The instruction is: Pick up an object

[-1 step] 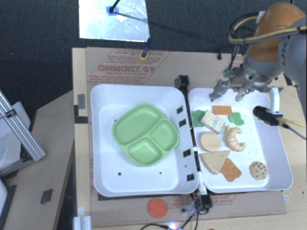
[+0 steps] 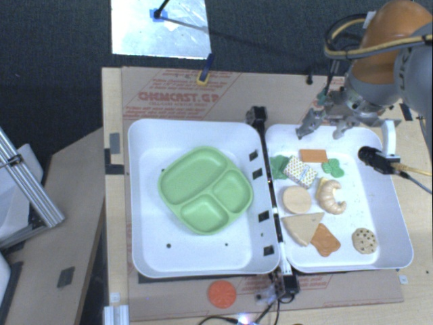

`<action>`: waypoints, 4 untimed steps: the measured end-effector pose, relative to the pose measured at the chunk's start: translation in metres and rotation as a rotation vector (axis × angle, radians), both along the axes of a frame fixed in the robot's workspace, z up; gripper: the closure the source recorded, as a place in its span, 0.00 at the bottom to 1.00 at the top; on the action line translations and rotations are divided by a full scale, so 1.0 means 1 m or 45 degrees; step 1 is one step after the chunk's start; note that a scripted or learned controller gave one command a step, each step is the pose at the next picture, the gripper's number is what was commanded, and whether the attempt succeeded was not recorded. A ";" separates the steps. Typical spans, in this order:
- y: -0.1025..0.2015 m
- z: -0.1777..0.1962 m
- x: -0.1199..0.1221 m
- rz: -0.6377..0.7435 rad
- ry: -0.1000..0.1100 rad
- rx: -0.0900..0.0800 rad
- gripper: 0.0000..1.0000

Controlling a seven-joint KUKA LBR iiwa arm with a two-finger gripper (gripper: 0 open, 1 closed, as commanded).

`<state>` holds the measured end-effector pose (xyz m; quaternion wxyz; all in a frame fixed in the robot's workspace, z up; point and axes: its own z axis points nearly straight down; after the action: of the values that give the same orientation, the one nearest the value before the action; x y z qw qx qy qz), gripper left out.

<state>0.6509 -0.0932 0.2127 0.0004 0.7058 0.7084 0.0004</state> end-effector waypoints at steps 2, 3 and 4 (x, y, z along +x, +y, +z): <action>0.002 -0.085 -0.001 -0.001 0.004 0.000 0.00; 0.002 -0.129 -0.001 -0.003 0.001 -0.001 0.00; 0.003 -0.116 0.001 -0.003 -0.007 0.000 1.00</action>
<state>0.6518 -0.0907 0.0971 0.0023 0.7066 0.7076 0.0022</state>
